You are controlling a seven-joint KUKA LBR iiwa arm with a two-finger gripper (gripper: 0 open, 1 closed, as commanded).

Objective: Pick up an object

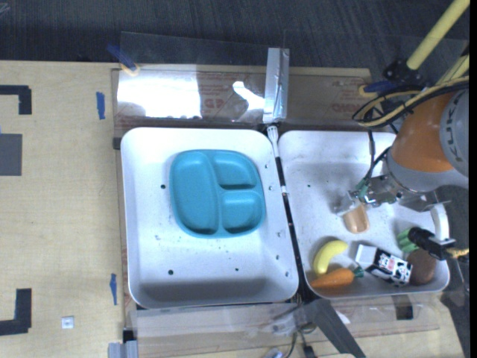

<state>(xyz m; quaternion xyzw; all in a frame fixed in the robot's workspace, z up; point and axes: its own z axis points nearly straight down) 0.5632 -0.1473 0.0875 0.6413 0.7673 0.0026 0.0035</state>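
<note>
A small tan, rounded block-like object point(357, 219) lies near the middle of the right white bin point(320, 162), just below the gripper; a yellow plastic banana point(328, 254) curves near the bin's front, touching an orange plastic carrot point(333, 278) lying flat along the front wall; a black-and-white patterned small box point(392, 267) rests to the right, beside a brown rounded object point(422, 268) in the corner.

One fixed camera looks down at a slant from above on both white bins point(141, 274).
</note>
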